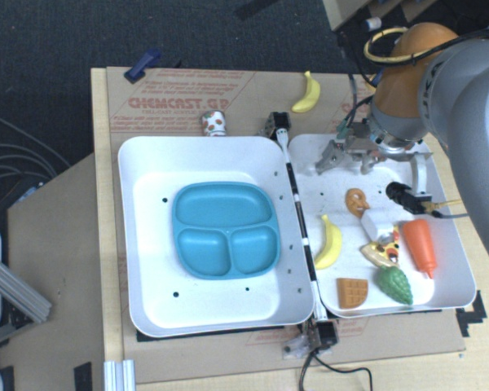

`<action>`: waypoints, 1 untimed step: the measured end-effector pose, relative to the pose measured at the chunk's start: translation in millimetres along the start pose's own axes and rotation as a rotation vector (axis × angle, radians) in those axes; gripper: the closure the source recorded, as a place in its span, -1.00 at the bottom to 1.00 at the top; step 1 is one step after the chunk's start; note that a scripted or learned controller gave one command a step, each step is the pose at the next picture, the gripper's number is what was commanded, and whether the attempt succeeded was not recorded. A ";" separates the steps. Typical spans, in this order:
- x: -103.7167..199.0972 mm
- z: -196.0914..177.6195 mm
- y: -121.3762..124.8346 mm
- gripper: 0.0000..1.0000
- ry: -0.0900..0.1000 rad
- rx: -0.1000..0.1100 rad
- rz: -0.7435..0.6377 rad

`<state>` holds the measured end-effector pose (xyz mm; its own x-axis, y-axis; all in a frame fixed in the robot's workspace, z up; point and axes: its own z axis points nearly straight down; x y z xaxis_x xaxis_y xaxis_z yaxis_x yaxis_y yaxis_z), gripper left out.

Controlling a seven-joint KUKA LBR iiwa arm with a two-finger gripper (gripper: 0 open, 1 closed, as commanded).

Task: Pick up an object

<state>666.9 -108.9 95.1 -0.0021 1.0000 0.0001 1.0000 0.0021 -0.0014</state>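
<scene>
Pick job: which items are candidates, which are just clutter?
Candidates, in the right bin:
banana
carrot
waffle
green fruit
pizza slice
brown pastry

Clutter:
blue tray in left bin
second banana on the board
spotted cup

A robot lab: cardboard-topped bench (187, 96), two white bins (138, 243), loose cables (16, 149) left of the bench.

Blue divided tray (225, 237): smooth plastic, soft sheen. White bins (143, 218): smooth, matt plastic. Bench board (187, 96) at 12 o'clock: matt brown cardboard look, red print.
</scene>
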 end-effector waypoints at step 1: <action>-9.1 10.4 -0.6 -1.00 0.000 0.001 0.003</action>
<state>666.3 -118.0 84.7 0.0007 1.0000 0.0002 1.0000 -0.0007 -0.0021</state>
